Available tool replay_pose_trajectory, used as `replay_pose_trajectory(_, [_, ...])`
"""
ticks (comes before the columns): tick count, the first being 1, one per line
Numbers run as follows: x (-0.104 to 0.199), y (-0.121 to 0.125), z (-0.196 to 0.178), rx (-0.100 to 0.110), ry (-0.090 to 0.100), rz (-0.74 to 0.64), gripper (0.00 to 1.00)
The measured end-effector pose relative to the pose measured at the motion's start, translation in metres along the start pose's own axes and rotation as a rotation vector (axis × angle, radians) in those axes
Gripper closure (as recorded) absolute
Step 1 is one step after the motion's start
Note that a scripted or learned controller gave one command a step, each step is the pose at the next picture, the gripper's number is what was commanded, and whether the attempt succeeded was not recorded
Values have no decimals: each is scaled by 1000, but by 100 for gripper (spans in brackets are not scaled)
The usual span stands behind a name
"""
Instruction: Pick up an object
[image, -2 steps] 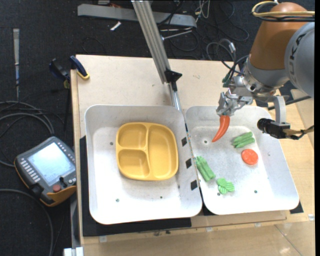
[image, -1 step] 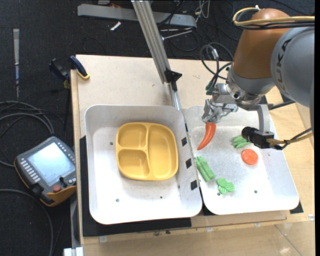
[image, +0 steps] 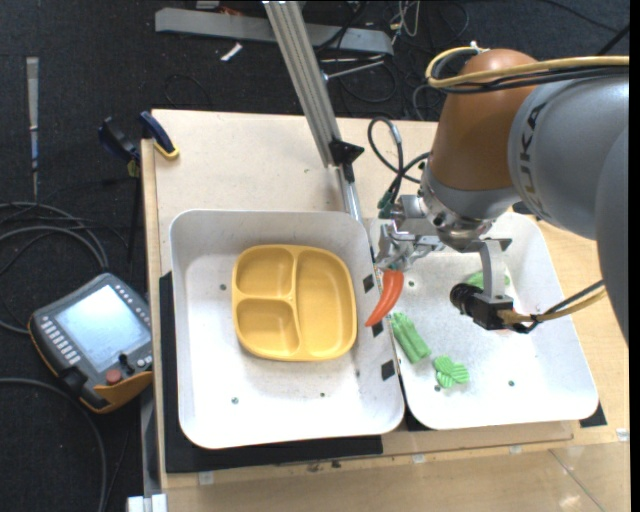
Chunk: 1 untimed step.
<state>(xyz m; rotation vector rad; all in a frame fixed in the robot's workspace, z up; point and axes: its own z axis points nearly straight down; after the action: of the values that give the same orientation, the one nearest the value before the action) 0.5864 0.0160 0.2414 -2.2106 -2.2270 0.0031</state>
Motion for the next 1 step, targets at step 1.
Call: replay_pose_trajectory(1, [48, -23, 2, -1, 0, -1, 100])
